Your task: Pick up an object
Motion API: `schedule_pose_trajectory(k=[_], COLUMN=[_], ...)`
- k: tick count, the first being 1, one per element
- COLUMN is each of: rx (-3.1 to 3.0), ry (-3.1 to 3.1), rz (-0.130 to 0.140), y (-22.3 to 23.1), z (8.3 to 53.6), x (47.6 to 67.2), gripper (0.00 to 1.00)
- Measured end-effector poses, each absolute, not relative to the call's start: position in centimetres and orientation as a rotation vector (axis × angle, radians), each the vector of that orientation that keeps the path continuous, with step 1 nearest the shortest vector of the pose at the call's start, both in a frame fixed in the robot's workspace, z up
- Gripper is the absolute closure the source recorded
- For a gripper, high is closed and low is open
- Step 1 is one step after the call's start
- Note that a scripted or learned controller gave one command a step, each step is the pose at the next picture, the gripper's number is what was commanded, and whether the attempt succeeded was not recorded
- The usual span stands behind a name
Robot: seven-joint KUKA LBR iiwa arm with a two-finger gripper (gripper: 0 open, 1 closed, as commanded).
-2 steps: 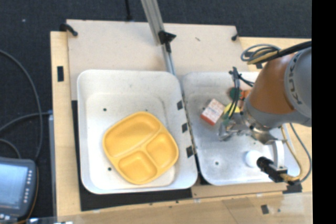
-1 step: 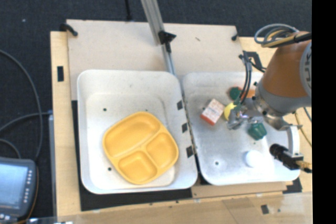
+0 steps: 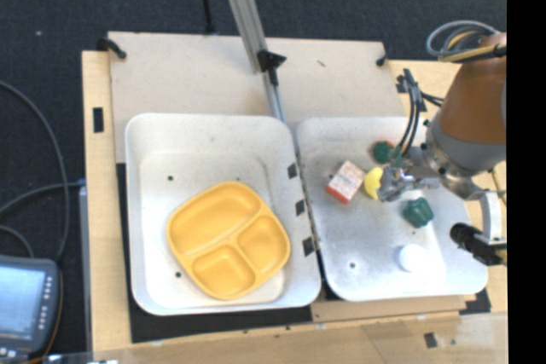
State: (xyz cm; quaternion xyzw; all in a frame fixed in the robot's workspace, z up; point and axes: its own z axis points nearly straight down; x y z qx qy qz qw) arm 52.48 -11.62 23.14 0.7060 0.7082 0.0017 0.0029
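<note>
camera view: hand [image 3: 391, 186] beside yellow object [image 3: 373, 182], red-white box [image 3: 345, 182].

The pale wooden bench [image 3: 196, 72] carries two shallow white bins side by side, touching at their inner edges. The left bin [image 3: 149, 141] sits nearer the bench's middle; the right bin [image 3: 358, 268] reaches toward its right edge.

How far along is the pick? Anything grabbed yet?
Done: the gripper is down in the right bin, beside the yellow object. In hand: nothing visibly lifted; whether it grips the yellow object is unclear. Left: securing and raising an object. The small box, green object and white object lie untouched.
</note>
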Motion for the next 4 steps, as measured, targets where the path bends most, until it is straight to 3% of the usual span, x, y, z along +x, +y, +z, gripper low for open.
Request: schedule_pose_trajectory(k=[3,4], rx=[2.213,2.214], ry=[2.228,2.226], rz=[0.005,0.002], y=[1.7,5.5], z=[24.6,23.9], x=[61.2,63.2], gripper=[1.0,1.0])
